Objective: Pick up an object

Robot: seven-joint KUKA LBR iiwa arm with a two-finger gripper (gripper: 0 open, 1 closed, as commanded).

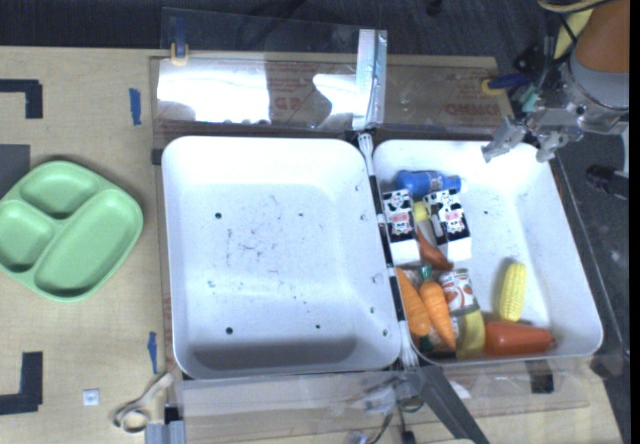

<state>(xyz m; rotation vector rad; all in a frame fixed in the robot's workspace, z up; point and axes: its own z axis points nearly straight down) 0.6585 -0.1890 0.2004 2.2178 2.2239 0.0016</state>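
Note:
My gripper (521,144) hangs over the far right corner of the right bin (575,262), its two fingers spread apart with nothing between them. The objects lie along the bin's left wall and front. A blue item (426,181) is farthest back, with two cow-print cartons (401,224) (451,222) just in front of it. Nearer the front are orange carrots (427,304), a small can (459,288), a yellow corn cob (512,290) and a red pepper (517,337). All of these sit well forward and left of the gripper.
The left bin (175,232) adjoins the right one. A green divided plate (66,228) rests on the bench at the far left. A clear plastic panel (270,82) stands behind the bins. Cables and a stand are at the upper right.

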